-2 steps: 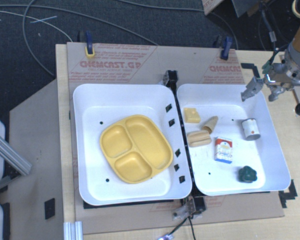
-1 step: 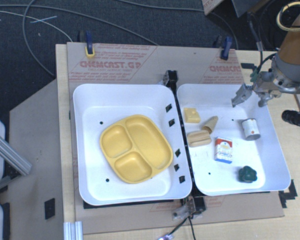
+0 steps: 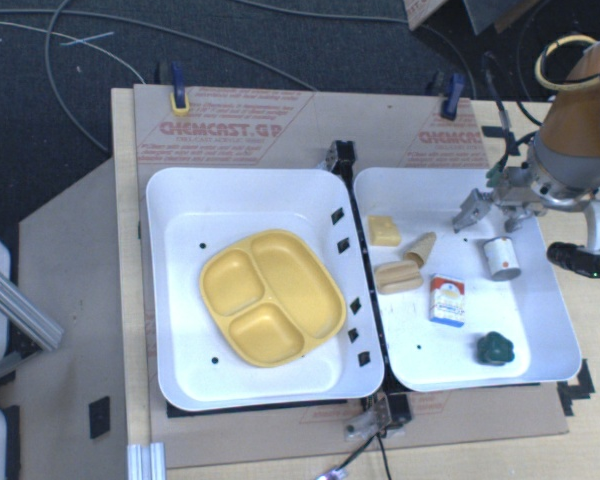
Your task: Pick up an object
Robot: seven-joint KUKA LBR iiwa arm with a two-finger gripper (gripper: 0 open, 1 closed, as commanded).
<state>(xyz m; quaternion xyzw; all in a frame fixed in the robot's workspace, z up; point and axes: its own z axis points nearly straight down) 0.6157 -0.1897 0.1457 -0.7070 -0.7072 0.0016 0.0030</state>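
Objects for picking lie scattered in the right bin point(image 3: 550, 288): a pale yellow block point(image 3: 384, 230) at the far left, a tan roll point(image 3: 419, 246) just right of it, and a longer tan piece point(image 3: 398, 277) nearer, close beside the roll. A small red and white carton point(image 3: 447, 300) lies nearer the middle, a dark green lump point(image 3: 495, 348) sits at the near right, and a white cylinder point(image 3: 500, 258) lies on its side toward the right.

Over the far right part of that bin hangs the gripper point(image 3: 498, 211), on the grey arm point(image 3: 570, 138) with its orange band, coming in from the right. Its two fingers are spread apart, one pointing left and one down toward the white cylinder, with nothing between them. The cylinder lies just near of the fingers; whether one touches it is hard to tell.

Beside it, the left bin point(image 3: 170, 268) holds a yellow divided tray point(image 3: 271, 296) with three compartments, lying flat at a slant. Both bins rest on a brown board point(image 3: 230, 118) fixed with blue clamps point(image 3: 179, 88) at its far edge.
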